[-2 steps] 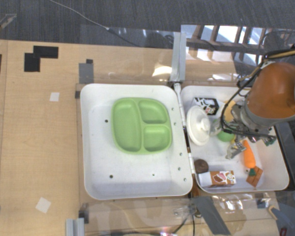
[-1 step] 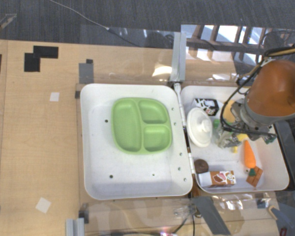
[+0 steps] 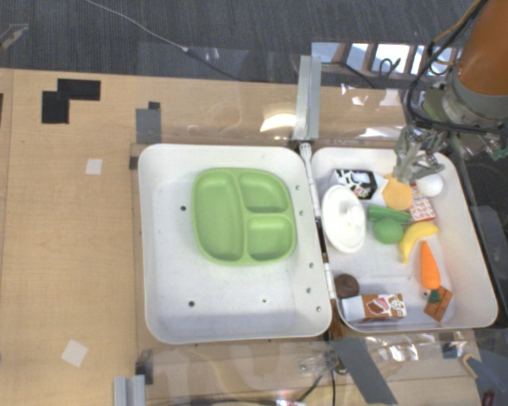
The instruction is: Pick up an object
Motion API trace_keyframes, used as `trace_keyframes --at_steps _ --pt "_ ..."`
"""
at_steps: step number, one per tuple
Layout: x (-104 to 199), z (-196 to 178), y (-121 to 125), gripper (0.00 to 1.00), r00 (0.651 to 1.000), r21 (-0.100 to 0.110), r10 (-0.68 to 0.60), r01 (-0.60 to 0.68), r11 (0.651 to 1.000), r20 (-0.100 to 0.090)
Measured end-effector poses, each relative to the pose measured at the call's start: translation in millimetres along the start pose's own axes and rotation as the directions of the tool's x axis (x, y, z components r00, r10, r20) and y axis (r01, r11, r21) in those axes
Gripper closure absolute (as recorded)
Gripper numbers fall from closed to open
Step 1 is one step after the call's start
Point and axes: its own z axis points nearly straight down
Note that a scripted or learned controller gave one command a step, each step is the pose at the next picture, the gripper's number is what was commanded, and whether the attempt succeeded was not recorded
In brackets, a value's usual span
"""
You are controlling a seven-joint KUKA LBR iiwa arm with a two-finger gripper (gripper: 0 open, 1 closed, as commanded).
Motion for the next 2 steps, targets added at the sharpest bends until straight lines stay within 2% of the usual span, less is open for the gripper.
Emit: trace_keyframes --at_steps 1,2 --pt "1.5 4.0 0.6 0.0 1.0 -0.005 0.001 -0.001 1.0 -0.006" --pt "70.6 118.8 9.0 0.0 0.999 -0.014 0.034 -0.034 0.999 -0.019"
